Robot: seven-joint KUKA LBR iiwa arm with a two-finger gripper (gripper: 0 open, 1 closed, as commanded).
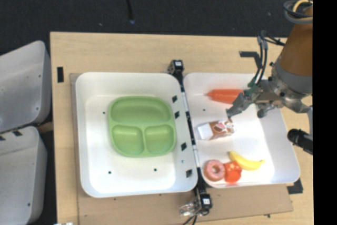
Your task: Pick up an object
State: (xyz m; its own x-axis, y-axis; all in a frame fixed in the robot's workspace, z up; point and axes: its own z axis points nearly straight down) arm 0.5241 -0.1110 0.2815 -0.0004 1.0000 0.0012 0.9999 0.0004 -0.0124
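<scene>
Grey two-finger gripper (235, 108), whether spread or pinched I cannot tell, hangs in the right bin (274, 166). An orange carrot (224, 95) lies just beside and above it, a small packet (215, 129) just below. Best centre squarely over one before descending.

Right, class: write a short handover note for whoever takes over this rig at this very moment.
Gripper: hovering over the right bin, between the orange carrot and the small packet; nothing seen between its fingers.
Right bin also holds a banana, a pink doughnut and a red tomato near its front edge.
Left bin holds a green divided plate.
Done: nothing picked up yet.
Left: close on one object, probably the carrot or packet, and lift it.
</scene>
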